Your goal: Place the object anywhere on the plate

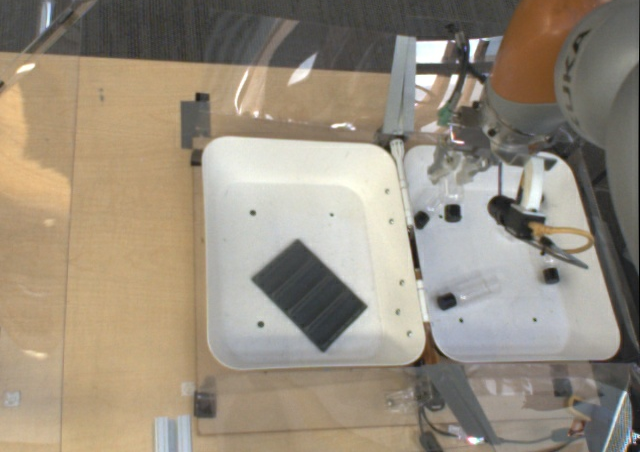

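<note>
Arm cut off at the edges, bin partly covered, small pieces too small to name

The arm (560,40) runs out of the picture at the top and right edges, so its upper links are lost, and its bulk hides the far right corner of the right bin (520,335) behind the gripper (450,178). The gripper is pale and glassy against the white bin floor, so its outline is hard to trace. A black bit (452,211) just below the gripper, a second black bit (420,220) to its lower left, and a clear piece with a dark end (465,292) further below it are all too small to identify.
</note>
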`<state>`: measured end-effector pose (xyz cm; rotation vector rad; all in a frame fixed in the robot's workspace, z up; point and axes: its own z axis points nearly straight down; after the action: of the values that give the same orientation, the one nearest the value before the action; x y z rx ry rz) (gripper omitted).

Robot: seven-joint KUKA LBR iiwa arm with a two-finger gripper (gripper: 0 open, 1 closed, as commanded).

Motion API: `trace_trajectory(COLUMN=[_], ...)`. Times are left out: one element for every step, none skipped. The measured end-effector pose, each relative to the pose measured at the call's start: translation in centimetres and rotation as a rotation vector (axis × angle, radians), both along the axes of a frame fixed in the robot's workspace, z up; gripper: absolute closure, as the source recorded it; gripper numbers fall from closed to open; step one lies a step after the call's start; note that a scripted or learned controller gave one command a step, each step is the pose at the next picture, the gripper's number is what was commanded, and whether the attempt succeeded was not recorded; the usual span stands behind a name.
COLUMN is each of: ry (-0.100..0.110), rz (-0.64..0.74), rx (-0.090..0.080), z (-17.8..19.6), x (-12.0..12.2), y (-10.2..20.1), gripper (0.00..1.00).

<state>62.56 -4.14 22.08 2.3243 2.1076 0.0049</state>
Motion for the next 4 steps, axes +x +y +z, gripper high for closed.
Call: trace_trajectory(ry=[0.001,-0.001,0.002,-0.004], rz=[0.131,0.044,0.343,0.748], rx=[0.001,0.003,0.002,-0.001], z=[-3.6,2.5,-4.0,2.7], x=[4.4,4.4,4.3,2.8], y=[6.0,18.0,25.4,25.7], gripper=[1.00,1.00,1.00,1.00])
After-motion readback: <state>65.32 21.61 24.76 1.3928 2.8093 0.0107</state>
